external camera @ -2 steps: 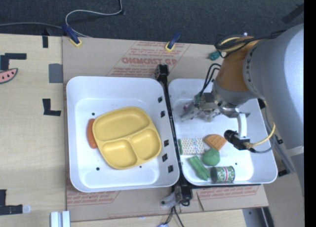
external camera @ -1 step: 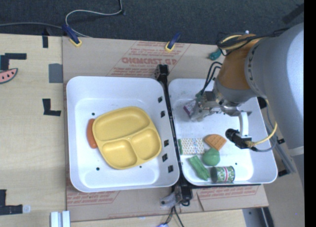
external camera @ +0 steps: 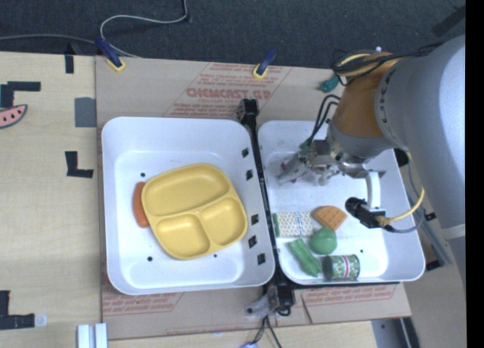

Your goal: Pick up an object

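Candidate objects clustered in right bin (external camera: 401, 259), all below the gripper (external camera: 306, 170) in the picture and apart from it: patterned packet (external camera: 293, 223) nearest, almost directly beneath; orange wedge-shaped piece (external camera: 329, 216) just right of packet; green round piece (external camera: 324, 241) touching or nearly touching wedge from below; green elongated piece (external camera: 305, 257) further down; small can (external camera: 342, 267) lying on its side at the far end of the cluster. No target singled out by the task sentence.

Gripper over upper-left part of same bin, close to the divider (external camera: 255, 180) on its left. Opening of the tool: cannot tell, metal parts blur into white floor. Nothing visibly held. Height above floor also unclear.

Across divider, left bin (external camera: 121, 210) with yellow compartment tray (external camera: 194, 209); orange item (external camera: 139, 204) partly under tray's left edge. Well apart from tool.

Risks, as judgement:
- Descent at present spot likely closes on bare floor; nearest object sits clear of the tool.
- Cluster tight: closing on wedge or round piece may catch both, or shove one aside.
- Can on its side likely to roll away from contact.
- Flat packet offers little to grip; slip probable.
- Proximity to divider: leftward drift risks striking bin wall.
- Black hose (external camera: 363, 210) beside wrist hangs low, close to the wedge; could nudge it during approach.
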Robot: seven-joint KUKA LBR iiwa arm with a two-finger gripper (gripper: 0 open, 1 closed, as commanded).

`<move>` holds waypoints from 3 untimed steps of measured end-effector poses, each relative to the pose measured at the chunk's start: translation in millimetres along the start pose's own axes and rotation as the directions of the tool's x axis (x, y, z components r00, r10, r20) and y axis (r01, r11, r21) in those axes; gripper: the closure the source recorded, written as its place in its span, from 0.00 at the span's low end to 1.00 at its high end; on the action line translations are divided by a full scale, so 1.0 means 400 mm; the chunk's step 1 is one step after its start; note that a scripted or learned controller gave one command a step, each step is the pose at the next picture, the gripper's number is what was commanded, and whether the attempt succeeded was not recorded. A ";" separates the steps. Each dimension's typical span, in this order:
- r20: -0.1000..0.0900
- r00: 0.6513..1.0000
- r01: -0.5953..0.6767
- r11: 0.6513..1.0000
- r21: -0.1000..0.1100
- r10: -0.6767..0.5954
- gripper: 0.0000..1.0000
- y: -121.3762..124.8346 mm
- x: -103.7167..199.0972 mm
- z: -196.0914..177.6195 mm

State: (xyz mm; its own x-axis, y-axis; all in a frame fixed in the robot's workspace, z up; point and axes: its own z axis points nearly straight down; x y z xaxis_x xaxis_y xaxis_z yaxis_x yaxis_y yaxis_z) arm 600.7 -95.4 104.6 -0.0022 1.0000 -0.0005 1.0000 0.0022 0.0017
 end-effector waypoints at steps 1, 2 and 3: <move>-0.001 1.000 0.000 1.000 0.001 0.000 1.00 0.000 0.001 -0.023; -0.001 1.000 0.000 1.000 0.001 0.000 0.00 -0.001 0.001 -0.023; -0.003 1.000 0.000 1.000 0.002 0.000 1.00 -0.001 0.001 -0.045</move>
State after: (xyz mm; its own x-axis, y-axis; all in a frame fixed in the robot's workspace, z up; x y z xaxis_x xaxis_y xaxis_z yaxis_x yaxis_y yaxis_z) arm 600.3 -94.8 122.8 -0.0023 1.0000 0.0024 1.0000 0.0023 -0.0005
